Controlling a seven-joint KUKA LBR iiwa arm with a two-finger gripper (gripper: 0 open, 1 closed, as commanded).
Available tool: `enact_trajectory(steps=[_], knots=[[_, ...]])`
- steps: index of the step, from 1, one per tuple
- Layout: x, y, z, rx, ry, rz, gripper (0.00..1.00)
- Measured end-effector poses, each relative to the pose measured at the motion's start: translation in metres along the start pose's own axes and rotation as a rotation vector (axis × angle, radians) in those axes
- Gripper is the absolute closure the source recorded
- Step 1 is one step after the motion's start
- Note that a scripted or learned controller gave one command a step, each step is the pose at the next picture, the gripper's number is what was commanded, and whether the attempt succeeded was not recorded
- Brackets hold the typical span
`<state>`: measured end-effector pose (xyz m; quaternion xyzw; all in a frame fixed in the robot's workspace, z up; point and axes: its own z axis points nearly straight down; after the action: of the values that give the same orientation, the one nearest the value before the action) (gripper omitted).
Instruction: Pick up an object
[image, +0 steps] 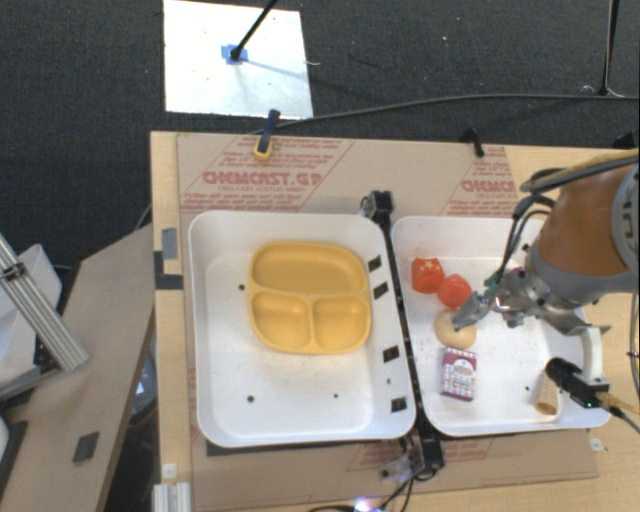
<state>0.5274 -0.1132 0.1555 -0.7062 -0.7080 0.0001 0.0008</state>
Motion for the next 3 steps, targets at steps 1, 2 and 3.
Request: enact_trajectory(steps=[1,2,3], knots=[[-0.010,-0.001,0.051,0.001,0.000,0.002,0.00],[-0.010,-0.001,0.072,-0.001,0.000,0.001,0.00],[-0.010,0.000,0.060,-0.004,-0.001,0.001,1.00]])
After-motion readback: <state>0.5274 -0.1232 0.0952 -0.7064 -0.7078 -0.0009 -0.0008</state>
